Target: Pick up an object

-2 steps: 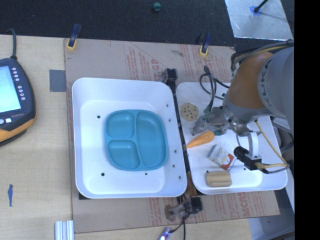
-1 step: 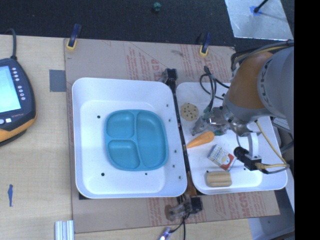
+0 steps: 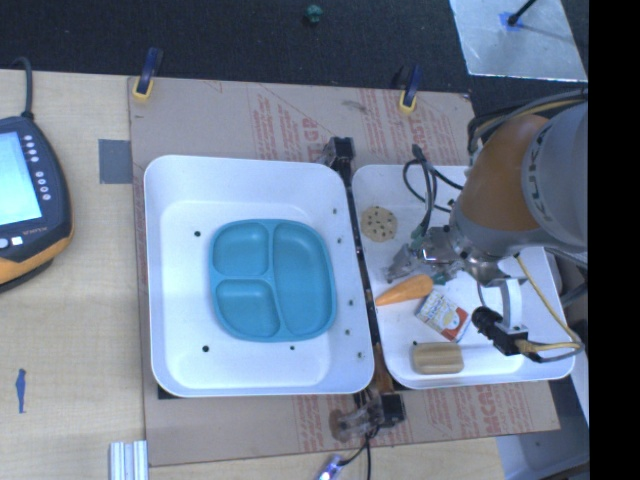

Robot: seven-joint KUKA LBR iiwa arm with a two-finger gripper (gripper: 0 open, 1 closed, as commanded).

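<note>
The arm is hanging low over the right bin (image 3: 560,368), its pincer (image 3: 428,253) sitting just above the carrot (image 3: 405,290) at centre right of the frame, probably lining up a grab. I cannot tell its state. The packet (image 3: 442,317) and wooden block (image 3: 437,358) are lying nearby.

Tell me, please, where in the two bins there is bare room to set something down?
The left bin has bare white floor all round the blue divided plate, widest along its left wall and near edge. The right bin is crowded: cookie, carrot, packet and wooden block sit close, with the arm above. Its near-left corner is free.
</note>
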